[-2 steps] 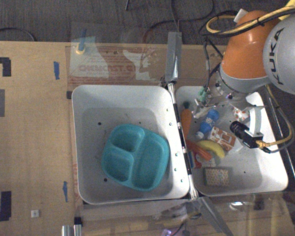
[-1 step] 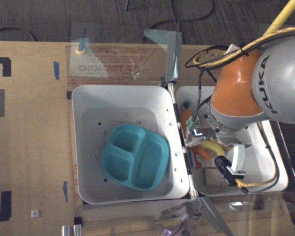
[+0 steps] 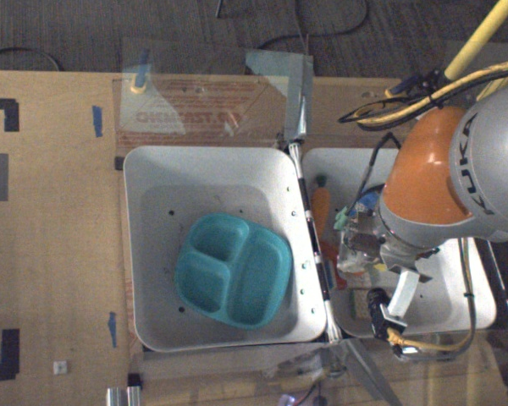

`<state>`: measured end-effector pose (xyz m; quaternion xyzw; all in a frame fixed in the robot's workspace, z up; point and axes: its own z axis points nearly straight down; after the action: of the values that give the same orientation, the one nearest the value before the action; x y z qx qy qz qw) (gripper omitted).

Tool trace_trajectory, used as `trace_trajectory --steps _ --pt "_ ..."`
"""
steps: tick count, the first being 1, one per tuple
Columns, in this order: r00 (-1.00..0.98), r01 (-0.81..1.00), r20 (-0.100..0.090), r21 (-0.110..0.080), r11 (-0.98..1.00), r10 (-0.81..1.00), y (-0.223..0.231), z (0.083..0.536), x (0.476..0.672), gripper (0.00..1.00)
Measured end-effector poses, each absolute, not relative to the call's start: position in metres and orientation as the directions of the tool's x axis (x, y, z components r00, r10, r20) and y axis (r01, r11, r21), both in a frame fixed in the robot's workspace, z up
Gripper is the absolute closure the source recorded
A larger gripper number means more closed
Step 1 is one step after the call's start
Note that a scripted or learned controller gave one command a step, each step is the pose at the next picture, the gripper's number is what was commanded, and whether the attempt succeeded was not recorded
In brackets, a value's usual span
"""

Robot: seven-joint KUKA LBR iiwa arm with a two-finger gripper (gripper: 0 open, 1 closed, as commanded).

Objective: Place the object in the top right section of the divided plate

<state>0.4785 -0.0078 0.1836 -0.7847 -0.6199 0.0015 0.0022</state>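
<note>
A teal divided plate [image 3: 183, 262] with three sections lies tilted in the left white bin [image 3: 137, 227]; nothing rests in its sections. In the right bin [image 3: 484, 304], my gripper [image 3: 356, 250] hangs low under the grey wrist and orange band, over the bin's left part. An orange carrot-shaped toy [image 3: 321, 213] with a green tip lies along that bin's left wall, just left of the gripper. A small green piece [image 3: 342, 219] and a blue object [image 3: 371, 198] peek out beside the wrist. The arm hides whatever lies directly beneath the gripper.
A metal divider [image 3: 309, 227] with bolts runs between the two bins. Yellow and black cables [image 3: 423, 91] loop above the arm. A clear plastic sheet [image 3: 203, 100] lies behind the left bin on the brown bench.
</note>
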Motion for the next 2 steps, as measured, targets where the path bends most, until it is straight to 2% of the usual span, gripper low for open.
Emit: trace_trajectory --steps 1,2 --pt "0.364 0.931 -0.001 0.000 -0.364 0.931 -0.0626 0.1958 0.5042 1.00" --pt "0.365 0.931 -0.002 0.001 -0.365 0.931 -0.0637 0.2051 0.5046 1.00"
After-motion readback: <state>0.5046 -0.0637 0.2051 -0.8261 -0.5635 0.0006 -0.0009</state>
